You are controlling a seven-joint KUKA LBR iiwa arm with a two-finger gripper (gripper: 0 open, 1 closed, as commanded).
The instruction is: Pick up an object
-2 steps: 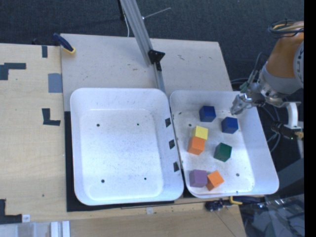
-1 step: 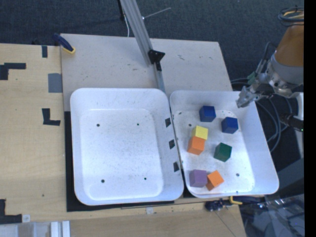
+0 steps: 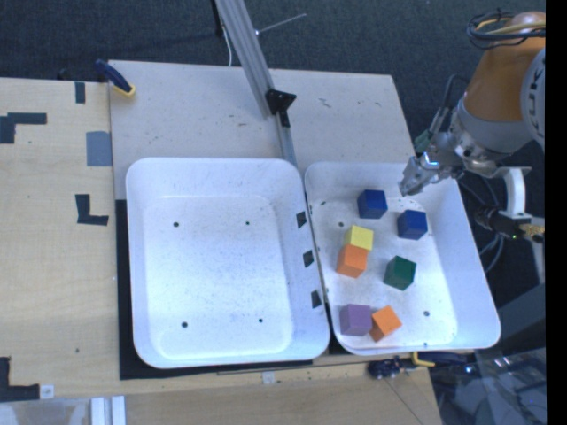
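Tool (image 3: 413,184) above right bin (image 3: 469,264), grip state unclear.
Hovered just beside two blue cubes (image 3: 373,204) (image 3: 412,224).

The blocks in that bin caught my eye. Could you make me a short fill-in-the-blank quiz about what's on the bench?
1. All the blocks lie in the ____ bin.
2. The yellow block touches an ____ block.
3. The number of blue blocks is ____.
4. The gripper hangs nearest the blocks coloured ____.

Missing words: right; orange; two; blue.
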